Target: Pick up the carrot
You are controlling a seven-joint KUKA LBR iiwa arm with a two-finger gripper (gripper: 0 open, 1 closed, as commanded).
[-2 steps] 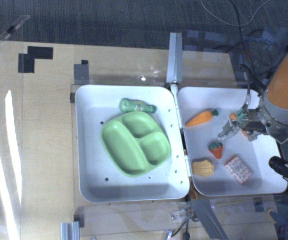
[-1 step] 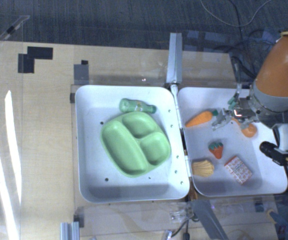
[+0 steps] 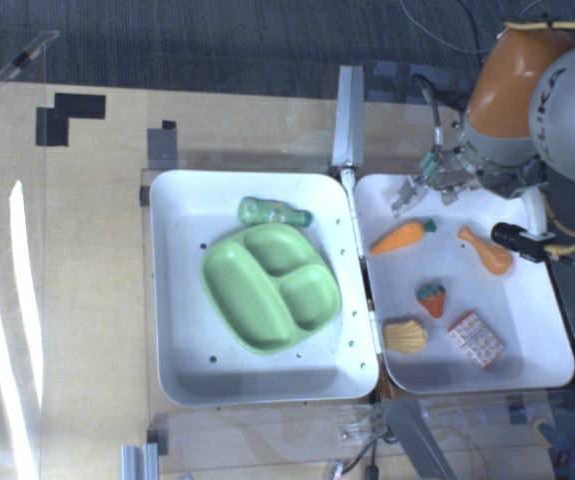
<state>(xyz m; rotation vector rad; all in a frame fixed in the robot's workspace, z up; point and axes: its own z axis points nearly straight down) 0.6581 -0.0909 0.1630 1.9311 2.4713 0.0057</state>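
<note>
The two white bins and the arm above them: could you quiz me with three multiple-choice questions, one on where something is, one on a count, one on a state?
1. Where does the carrot lie?
A. On the green plate
B. In the right bin, near its left wall
C. On the bench outside the bins

2. How many compartments does the green plate have?
A. Three
B. Five
C. One

3. How does the green bottle sit?
A. Standing upright
B. Hanging from the gripper
C. Lying on its side

Answers: 1 B, the carrot rests on the floor of the right bin beside the divider. 2 A, ridges split the plate into three sections. 3 C, the bottle lies flat in the left bin by the plate's far edge.
</note>
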